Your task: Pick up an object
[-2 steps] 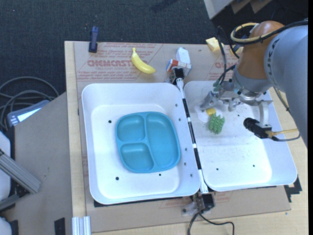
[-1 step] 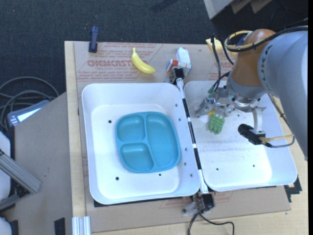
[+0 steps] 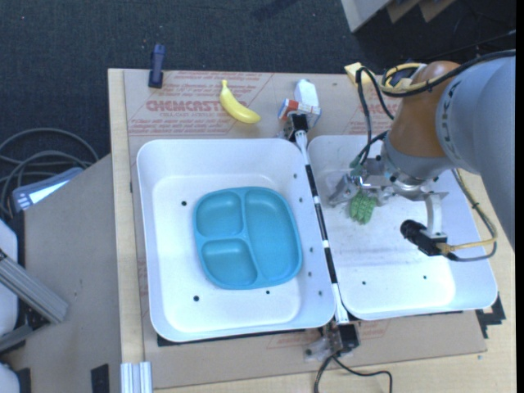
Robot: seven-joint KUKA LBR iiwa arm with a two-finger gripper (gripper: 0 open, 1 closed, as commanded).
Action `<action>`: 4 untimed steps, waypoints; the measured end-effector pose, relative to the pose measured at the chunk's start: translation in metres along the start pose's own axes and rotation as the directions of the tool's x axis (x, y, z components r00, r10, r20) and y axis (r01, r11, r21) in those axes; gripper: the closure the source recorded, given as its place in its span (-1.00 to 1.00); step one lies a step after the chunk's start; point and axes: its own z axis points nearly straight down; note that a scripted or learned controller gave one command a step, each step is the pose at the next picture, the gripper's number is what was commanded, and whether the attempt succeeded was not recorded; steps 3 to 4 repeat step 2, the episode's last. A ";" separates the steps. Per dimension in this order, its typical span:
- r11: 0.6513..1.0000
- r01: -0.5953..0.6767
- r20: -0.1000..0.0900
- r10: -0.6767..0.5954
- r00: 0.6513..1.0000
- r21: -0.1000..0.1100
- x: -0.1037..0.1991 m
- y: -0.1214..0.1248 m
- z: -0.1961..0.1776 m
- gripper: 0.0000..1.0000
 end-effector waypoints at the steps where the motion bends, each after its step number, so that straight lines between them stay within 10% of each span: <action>1: 1.000 0.000 0.000 0.000 1.000 -0.001 0.000 0.000 -0.010 1.00; 2: 1.000 0.002 -0.001 -0.002 1.000 -0.004 0.084 -0.023 -0.121 1.00; 4: 1.000 0.002 -0.001 -0.002 1.000 -0.004 0.084 -0.023 -0.121 1.00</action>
